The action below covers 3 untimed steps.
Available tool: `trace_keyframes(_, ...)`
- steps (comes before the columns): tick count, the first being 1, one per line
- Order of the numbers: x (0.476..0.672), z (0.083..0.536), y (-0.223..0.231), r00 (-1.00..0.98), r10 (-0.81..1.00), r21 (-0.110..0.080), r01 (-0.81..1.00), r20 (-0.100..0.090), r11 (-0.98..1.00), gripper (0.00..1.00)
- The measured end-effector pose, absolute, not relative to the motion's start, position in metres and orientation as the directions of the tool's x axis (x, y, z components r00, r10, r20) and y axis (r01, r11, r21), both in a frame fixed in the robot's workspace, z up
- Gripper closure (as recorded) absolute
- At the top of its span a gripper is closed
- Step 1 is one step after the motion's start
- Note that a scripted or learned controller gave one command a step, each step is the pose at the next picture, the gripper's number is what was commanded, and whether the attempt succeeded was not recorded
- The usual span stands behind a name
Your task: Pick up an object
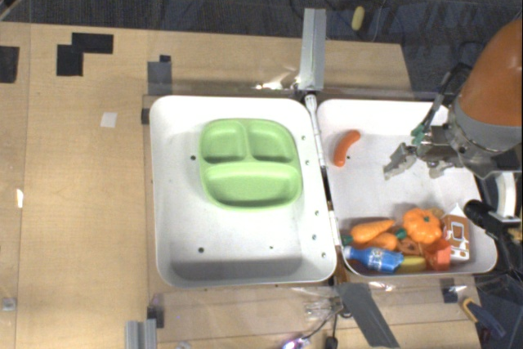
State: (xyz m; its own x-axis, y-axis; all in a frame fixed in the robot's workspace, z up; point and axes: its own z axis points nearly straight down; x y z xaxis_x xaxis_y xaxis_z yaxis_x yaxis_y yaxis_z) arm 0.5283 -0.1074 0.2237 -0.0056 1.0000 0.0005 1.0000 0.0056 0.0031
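A wooden table (73, 217) seen from above at a slant carries two shallow white bins set side by side, their inner walls touching along a metal rail. The left bin (176, 241) holds one thing: a green divided plate (249, 161) with two small compartments at its twelve o'clock side and one wide compartment at its six o'clock side, lying flat near the middle of the bin, a little toward twelve o'clock. The right bin (368, 192) holds toy food. An orange-red sausage (346, 147) lies alone toward the bin's ten o'clock corner, tilted, well apart from everything else. Along the six o'clock wall sits a crowded pile: a carrot (372, 230) at the pile's nine o'clock end, a blue bottle (374, 259) lying on its side just below it, an orange pumpkin (422, 225) with a green stem near the middle, and a small red and white box (456, 236) at the three o'clock end, all touching or nearly touching. More small pieces are tucked among them, too jumbled to name. The grey arm with its orange band enters from three o'clock, and its claw (402, 162) hangs over bare bin floor between the sausage and the pile, toward the bin's three o'clock side. The claw's fingers appear spread apart, with nothing between them.
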Motion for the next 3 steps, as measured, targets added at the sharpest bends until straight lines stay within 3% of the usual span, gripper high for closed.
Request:
trace_keyframes(1, 0.580, 0.185, -0.065, -0.044, 0.999, 0.004, 0.999, 0.000, 0.044, 0.00)
trace_keyframes(2, 0.637, 0.126, -0.085, -0.187, 0.982, 0.005, 0.982, -0.001, 0.187, 0.00)
trace_keyframes(3, 0.617, 0.103, -0.091, -0.274, 0.962, 0.037, 0.961, -0.011, 0.274, 0.00)
